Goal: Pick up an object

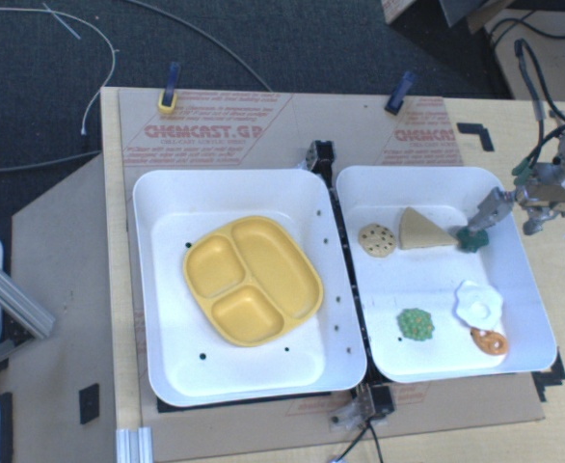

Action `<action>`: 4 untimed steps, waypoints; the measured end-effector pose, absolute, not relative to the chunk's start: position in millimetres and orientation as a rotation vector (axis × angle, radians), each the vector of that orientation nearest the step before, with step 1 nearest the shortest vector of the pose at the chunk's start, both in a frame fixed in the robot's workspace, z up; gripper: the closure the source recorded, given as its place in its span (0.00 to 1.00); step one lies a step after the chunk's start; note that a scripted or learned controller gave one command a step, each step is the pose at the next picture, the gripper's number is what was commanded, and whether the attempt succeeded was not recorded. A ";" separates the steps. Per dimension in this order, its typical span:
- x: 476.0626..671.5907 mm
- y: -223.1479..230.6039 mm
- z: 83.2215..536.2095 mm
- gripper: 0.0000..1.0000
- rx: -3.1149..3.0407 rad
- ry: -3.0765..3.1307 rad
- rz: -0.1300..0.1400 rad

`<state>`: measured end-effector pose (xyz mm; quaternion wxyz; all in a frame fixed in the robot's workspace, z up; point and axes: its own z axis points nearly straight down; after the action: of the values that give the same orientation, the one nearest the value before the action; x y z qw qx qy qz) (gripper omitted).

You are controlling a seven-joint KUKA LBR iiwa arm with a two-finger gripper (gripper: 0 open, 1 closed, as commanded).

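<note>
The right bin (427, 283) holds several toy foods. A speckled cookie (376, 239) and a tan wedge (423, 230) lie in its far half. Nearer the front are a green clump (417, 324), a fried egg (479, 304) and an orange pretzel (491, 341). My gripper (502, 230) hangs over the bin's far right corner, just right of the wedge. Its fingers are spread open with only bin floor between them. The left finger (486, 215) slants down to a teal tip that ends close beside the wedge's right end.
The left bin (167, 258) holds a yellow divided tray (254, 280). Black clamps (320, 154) sit between the bins at the back. Blue clips (171, 93) pin the cardboard base. Cables (533, 75) hang at the right behind the arm.
</note>
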<state>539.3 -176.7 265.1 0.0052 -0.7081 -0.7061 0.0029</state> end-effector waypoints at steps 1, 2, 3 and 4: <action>541.3 -176.4 270.5 0.00 -2.221 -2.221 0.000; 544.5 -180.5 226.6 0.00 -2.218 -2.217 0.004; 544.8 -175.8 163.6 0.00 -2.215 -2.216 0.005; 546.9 -172.0 120.5 0.00 -2.216 -2.217 0.003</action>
<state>546.9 -172.0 120.5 0.0032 -0.7070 -0.7072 0.0010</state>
